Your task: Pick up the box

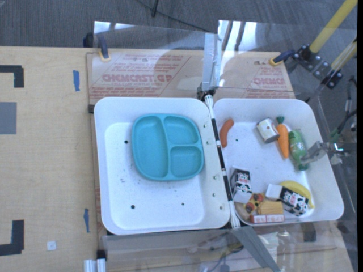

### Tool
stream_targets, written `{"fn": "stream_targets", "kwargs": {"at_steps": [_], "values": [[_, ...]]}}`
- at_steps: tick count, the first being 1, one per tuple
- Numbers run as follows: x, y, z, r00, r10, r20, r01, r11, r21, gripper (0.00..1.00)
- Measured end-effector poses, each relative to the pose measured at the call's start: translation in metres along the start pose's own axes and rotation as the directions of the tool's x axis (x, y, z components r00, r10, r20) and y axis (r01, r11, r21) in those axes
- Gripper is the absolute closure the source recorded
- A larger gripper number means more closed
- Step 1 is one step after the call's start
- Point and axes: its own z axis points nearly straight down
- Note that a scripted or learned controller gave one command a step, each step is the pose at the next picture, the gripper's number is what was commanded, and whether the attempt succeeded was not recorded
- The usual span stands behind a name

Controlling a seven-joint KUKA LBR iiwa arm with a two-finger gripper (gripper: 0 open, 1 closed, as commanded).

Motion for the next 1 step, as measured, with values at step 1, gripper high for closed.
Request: {"fn": "stream_targets", "kwargs": {"at_steps": [1], "values": [[-0.0043,-0.0123,-0.1239,0.962,0.275,0.003,-0.275,0.962,-0.003,0.0]]}}
